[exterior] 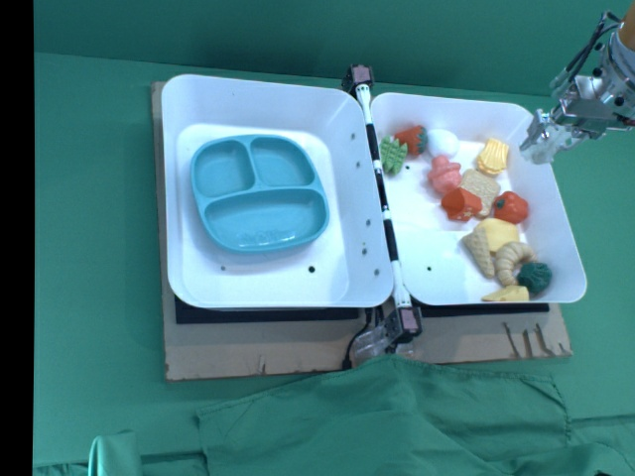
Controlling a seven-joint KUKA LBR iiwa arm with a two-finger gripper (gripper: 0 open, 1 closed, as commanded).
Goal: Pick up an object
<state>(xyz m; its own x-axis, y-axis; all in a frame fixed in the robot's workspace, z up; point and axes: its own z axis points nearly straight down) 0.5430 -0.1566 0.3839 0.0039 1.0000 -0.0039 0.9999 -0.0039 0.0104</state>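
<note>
The right bin [427, 266] holds several toy foods. Among them are a white egg [443, 143], a green piece [392, 154], a red strawberry [412, 139], a pink piece [444, 175], a tomato [510, 206], a yellow wedge [496, 233] and a dark green broccoli [536, 276]. My gripper [544, 142] hangs over the bin's far right corner, just right of a yellow ridged piece [492, 155]. It sits above the rim, apart from the toys, and I see nothing in it.
The left bin [342, 117] carries a teal divided plate [260, 192]. A black-and-white hinge bar [382, 201] runs between the two bins. Green cloth [397, 419] bunches up in front of the bench.
</note>
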